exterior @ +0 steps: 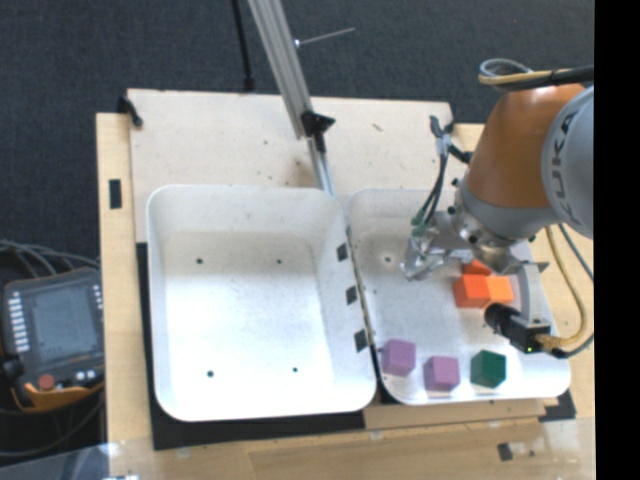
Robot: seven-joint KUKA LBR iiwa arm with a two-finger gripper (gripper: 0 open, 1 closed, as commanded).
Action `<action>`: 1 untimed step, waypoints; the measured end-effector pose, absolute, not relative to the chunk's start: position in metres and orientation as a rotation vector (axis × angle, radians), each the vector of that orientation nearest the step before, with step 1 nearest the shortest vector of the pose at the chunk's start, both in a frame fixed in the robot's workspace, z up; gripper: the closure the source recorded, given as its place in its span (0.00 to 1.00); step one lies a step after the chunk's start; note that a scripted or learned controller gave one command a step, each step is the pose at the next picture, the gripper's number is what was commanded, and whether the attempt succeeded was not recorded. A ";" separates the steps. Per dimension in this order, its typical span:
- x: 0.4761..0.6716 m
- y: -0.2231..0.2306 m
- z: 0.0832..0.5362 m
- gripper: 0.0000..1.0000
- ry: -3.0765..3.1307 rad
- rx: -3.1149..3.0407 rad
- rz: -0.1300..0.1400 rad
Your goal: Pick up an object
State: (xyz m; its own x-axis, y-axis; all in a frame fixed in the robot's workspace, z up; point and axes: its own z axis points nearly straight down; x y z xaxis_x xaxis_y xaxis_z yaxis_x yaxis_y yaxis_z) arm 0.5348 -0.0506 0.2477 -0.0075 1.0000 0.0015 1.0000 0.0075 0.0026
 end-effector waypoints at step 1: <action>0.546 0.004 0.236 1.00 2.229 2.214 0.001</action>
State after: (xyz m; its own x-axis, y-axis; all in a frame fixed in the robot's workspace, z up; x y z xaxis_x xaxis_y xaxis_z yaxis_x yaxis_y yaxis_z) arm 0.5456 0.0044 0.2359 -0.0069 1.0000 0.0007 1.0000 0.0069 0.0000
